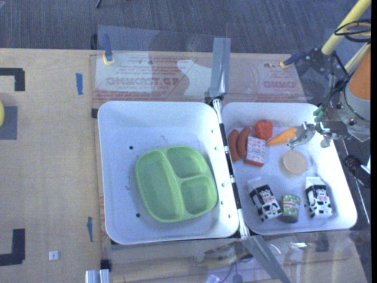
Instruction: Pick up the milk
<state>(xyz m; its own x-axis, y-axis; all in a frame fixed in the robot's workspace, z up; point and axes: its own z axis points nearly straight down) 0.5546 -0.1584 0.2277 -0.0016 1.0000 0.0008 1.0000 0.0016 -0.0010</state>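
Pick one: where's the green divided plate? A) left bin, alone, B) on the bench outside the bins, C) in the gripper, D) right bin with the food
A: the green divided plate lies flat in the left bin, alone in that bin.

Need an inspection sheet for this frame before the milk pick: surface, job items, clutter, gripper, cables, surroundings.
Surface: wooden bench with two white bins; left bin, right bin.
Job's things: two cow-print milk cartons in the right bin's near part, left carton, right carton, neither held.
Clutter: green tray in the left bin; in the right bin sausages, red box, red item, carrot, round disc, green cup.
Gripper: gripper above the right bin's far right, by the carrot; finger state unclear.
Cables: dark cables by the arm, plus a yellow hose.
Surroundings: grey carpet; tape marks on the bench.
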